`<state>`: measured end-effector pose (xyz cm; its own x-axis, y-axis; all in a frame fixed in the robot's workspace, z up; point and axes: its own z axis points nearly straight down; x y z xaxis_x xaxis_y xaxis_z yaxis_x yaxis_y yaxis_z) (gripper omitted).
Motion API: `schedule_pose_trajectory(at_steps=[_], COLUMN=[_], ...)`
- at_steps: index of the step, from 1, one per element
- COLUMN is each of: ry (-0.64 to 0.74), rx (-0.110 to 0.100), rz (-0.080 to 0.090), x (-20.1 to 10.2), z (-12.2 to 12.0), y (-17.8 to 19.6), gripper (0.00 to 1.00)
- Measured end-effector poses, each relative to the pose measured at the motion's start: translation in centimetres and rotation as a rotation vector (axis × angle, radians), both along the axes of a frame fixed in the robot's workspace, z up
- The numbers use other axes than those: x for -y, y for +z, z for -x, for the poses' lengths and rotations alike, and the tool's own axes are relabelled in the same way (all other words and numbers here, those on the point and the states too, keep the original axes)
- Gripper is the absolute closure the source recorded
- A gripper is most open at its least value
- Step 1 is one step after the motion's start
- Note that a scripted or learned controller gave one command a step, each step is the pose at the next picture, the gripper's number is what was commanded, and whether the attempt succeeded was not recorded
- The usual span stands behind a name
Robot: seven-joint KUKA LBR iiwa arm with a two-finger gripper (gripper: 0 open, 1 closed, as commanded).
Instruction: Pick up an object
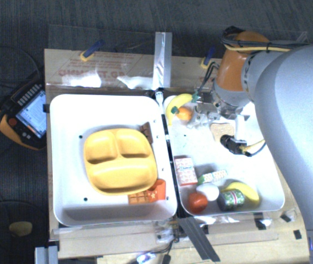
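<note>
White right bin (266, 197), jaws (203, 113) above small orange fruit (184, 114), grip unclear

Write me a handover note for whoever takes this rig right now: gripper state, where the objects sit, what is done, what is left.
Gripper: low over the far end of the right bin, beside the banana and small orange fruit. Whether its fingers are open or shut cannot be told, and nothing shows between them.
Right bin, near end: red tomato, white egg, green can, second banana, small carton.
Left bin: yellow divided tray, with an orange block at its near edge.
Done: the arm is at the far-end fruit.
Left: grasp one object and lift it.
</note>
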<state>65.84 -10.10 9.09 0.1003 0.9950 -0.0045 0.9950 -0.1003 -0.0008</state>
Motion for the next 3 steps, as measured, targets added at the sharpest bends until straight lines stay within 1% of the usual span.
schedule_pose_trajectory(at_steps=[1, 2, 3], ry=[-0.375, 0.031, 0.037], rx=[0.001, -0.001, -0.002], rz=[-0.001, -0.001, -0.001], x=[0.1, 2.4, 2.6], z=[-1.1, 2.0, 1.9], y=[-0.1, 7.7, 2.9], gripper=[1.00, 1.00, 1.00])
